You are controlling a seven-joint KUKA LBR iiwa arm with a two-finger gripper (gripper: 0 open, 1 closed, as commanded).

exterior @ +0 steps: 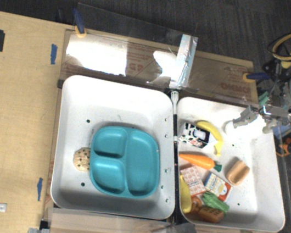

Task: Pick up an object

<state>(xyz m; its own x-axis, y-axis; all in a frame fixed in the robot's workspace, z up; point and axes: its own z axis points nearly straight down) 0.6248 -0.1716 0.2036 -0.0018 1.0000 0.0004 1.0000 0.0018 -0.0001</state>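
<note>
The end effector [255, 119] hangs with fingers spread and nothing between them over the right bin's [268, 210] far corner, near the banana [212, 133] and carrot [196, 161].

In the right white bin [268, 179] you have a pile of toy food: a yellow banana [212, 133] at the far side, an orange carrot [196, 160] lying crosswise below it, a tan cylinder [237, 171] to the right, and small printed cartons [217, 185] nearest you.
</note>
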